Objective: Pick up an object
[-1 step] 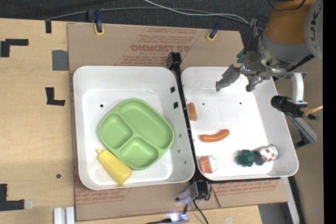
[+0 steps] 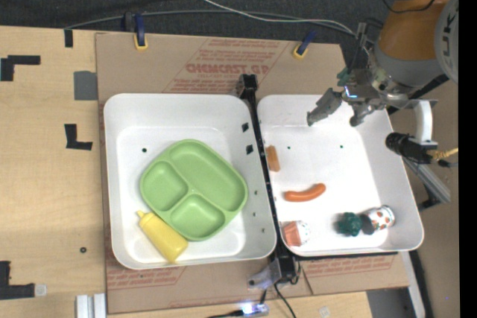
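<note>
The 2-finger metal claw hangs spread and empty over the far end of the right shallow white plastic bin. Below it, toward the near rim, lies a long orange plastic sausage, apart from its neighbours; best to lower squarely across its width. Brown cardboard underlies both bins.

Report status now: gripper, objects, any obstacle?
Gripper open, holding nothing, over right bin back edge. Sausage lies free mid-bin. Nothing blocking it.
</note>
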Tool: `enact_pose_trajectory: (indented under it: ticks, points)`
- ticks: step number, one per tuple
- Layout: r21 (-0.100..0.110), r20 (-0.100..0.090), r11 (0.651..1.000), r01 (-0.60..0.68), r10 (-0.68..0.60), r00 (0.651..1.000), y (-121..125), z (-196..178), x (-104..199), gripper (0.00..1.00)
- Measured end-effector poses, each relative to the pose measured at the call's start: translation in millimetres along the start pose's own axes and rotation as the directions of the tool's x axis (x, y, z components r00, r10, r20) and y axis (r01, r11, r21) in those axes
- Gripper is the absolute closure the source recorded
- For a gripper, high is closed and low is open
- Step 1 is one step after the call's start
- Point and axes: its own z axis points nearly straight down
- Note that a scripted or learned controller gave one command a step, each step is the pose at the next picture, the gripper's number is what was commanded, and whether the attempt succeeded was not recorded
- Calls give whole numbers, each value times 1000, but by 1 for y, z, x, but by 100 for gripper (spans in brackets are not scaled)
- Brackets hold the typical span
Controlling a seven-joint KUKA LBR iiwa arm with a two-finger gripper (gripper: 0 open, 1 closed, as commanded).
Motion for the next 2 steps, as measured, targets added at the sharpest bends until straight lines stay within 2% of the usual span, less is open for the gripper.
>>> enact_pose_trajectory:
  ticks: [2]
  points:
    - [7,-1,1000,0,0,1000,-6,127,0,0]
